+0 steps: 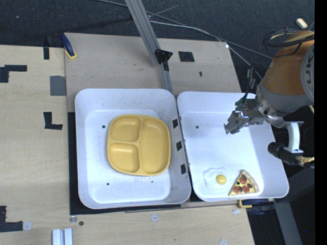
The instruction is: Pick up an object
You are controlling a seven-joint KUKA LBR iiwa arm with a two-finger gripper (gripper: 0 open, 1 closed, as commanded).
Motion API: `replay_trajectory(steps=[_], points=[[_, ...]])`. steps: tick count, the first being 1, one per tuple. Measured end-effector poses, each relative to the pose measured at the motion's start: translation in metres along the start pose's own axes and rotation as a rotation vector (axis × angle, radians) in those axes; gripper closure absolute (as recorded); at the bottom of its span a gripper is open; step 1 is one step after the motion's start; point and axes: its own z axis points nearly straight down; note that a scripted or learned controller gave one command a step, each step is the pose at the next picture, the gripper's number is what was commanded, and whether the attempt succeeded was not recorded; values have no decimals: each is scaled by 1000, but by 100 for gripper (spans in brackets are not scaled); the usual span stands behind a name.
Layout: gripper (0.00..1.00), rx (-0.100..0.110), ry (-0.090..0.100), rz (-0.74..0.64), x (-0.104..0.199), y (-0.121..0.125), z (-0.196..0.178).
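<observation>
Bins: two white, side by side on the surface — left bin [87, 137], right bin [265, 152].
Left bin: one yellow divided plate [138, 145].
Right bin: one toy fried egg [216, 178], one toy pizza slice [244, 184] — near corner, just beside each other.
Pincer [233, 126]: over the right bin, nothing between its fingers; spread or pressed together, cannot tell.

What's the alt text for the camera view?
The gripper hovers over the right bin, away from a toy fried egg and pizza slice at its near edge. The left bin holds a yellow divided plate.
</observation>
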Motion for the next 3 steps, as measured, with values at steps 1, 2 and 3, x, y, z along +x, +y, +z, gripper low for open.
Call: replay_trajectory(steps=[1, 2, 3], points=[[100, 2, 0, 1, 0, 1, -33], [100, 6, 2, -4, 54, 9, -23], [100, 6, 1, -4, 101, 35, -12]])
